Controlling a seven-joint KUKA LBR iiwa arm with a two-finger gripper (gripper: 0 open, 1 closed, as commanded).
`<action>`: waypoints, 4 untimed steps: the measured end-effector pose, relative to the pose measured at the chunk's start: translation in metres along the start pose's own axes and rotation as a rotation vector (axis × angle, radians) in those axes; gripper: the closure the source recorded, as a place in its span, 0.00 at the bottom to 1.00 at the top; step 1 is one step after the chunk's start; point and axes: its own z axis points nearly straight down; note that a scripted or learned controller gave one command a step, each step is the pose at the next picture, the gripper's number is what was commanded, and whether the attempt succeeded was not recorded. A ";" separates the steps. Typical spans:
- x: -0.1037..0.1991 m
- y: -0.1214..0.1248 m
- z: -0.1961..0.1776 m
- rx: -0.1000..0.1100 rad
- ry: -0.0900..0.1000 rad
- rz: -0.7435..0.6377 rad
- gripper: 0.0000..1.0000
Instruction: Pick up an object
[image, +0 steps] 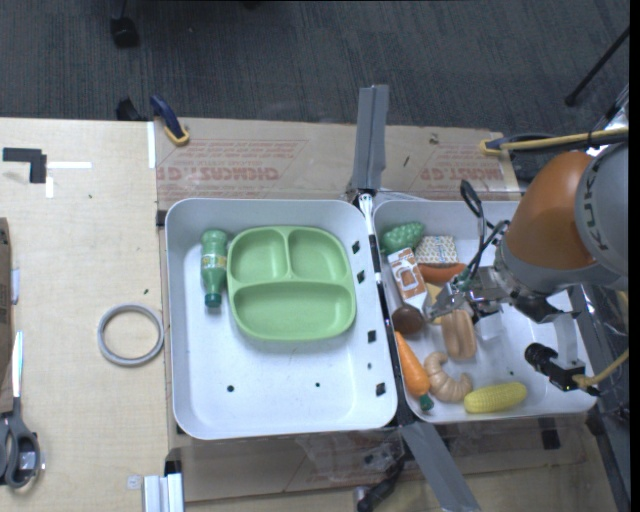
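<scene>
The right bin (560, 400) holds several toy foods. Among them are a leafy green piece (402, 236), a small printed carton (405, 275), a dark brown round piece (407, 320), an orange carrot (410, 365), a tan bread stick (459, 335), a croissant (448, 380) and a yellow corn cob (495, 397). My gripper (450, 300) reaches in from the right and hangs low over the middle of this bin. It sits just above the top end of the tan bread stick, beside the carton. Whether it touches any item is unclear.
The left bin (270, 400) carries a green divided plate (292, 283) and a green bottle (213, 266) lying at the plate's left. A grey tape ring (130, 333) and scissors (20, 445) lie on the bench to the left. A divider wall (378, 300) separates the bins.
</scene>
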 end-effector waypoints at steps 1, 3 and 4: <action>0.008 -0.016 -0.002 -0.015 -0.005 -0.015 0.00; 0.005 -0.013 -0.001 -0.013 0.005 0.061 0.00; 0.009 -0.016 -0.001 -0.012 -0.004 -0.041 0.00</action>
